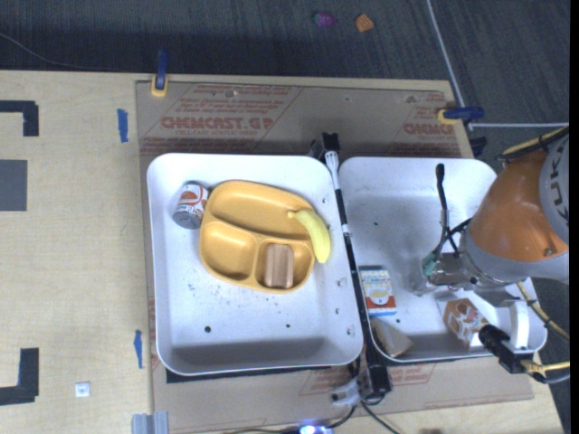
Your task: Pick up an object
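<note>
From the camera above the bench we see two white bins side by side: the left bin [172,269] and the right bin [398,188]. The arm [520,215], with its orange band, reaches in from the right over the right bin, and its gripper [443,274] hangs low near that bin's middle. We cannot tell how the gripper is set, since the wrist hides that part.

In the right bin we count three things: a small carton [377,292] against the near left wall, a brown paper scrap [391,337] just below it in the near corner, and a round brown packet [463,319] near the front, just beside the gripper. In the left bin we count one yellow divided tray [240,233], one banana [314,233] lying on the tray's right rim, one brown block [278,265] in the tray's lower compartment, and one crushed can [190,204] touching the tray's upper left side.

We judge the step to be the approach: nothing looks lifted, and all the things rest on the bin floors. The likeliest target is the round brown packet or the small carton. The next move calls for settling over one of them and closing squarely.
</note>
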Controlling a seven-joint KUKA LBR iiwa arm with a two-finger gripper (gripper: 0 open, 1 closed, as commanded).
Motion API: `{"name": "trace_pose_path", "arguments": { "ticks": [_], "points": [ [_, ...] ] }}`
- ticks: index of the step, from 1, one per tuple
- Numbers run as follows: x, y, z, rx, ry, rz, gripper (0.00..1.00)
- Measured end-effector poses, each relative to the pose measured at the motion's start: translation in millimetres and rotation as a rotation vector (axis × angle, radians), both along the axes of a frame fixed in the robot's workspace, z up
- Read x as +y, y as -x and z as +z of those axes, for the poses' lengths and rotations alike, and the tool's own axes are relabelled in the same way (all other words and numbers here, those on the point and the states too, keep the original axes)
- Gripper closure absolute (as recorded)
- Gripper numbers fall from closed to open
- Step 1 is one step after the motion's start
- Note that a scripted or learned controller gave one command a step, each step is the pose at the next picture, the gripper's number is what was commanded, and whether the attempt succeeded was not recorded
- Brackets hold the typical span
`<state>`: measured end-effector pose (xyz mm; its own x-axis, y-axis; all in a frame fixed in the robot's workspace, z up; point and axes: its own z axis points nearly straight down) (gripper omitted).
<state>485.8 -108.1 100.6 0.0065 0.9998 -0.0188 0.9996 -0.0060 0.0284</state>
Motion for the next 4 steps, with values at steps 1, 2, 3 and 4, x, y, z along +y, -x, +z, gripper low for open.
{"name": "trace_pose_path", "arguments": {
  "ticks": [1, 2, 3, 4],
  "points": [
    [70.5, 5.6, 84.2, 0.027, -0.019, 0.008, 1.0],
    [67.4, -27.6, 84.0, 0.026, -0.018, 0.006, 1.0],
    [67.5, -27.6, 84.0, 0.026, -0.018, 0.007, 0.0],
    [8.3, -1.6, 26.9, 0.029, -0.019, 0.005, 0.0]
  ]
}}
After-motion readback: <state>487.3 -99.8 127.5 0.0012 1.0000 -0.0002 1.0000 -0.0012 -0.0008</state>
